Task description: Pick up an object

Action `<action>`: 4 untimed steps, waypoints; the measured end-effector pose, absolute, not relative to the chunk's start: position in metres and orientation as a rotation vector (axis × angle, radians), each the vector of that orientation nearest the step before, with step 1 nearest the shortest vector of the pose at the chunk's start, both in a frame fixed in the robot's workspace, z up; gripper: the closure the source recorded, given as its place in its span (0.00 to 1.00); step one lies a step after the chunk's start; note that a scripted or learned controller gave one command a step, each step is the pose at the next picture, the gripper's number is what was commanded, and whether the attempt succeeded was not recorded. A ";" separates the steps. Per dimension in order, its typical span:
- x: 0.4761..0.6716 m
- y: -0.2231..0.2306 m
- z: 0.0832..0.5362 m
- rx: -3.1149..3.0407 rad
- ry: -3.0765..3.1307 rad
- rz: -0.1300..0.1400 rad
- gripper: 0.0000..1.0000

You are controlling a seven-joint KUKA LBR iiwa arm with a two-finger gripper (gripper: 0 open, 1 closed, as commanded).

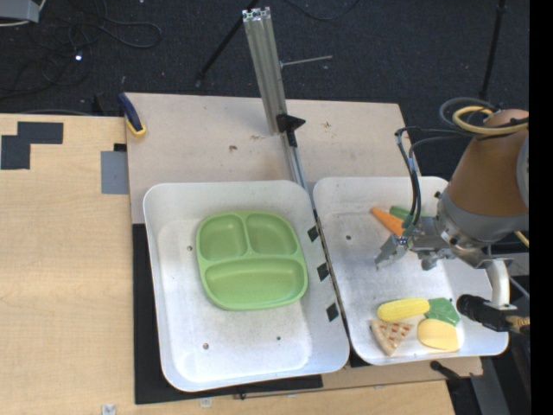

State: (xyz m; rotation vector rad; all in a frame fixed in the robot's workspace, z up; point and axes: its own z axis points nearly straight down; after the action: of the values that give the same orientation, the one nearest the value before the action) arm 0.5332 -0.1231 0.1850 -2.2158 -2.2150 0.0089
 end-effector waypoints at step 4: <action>0.528 -0.127 0.161 -2.228 -2.218 -0.001 1.00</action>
State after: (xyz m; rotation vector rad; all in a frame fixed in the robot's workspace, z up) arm 0.5276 -0.1266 0.1608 -2.2277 -2.2177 -0.0015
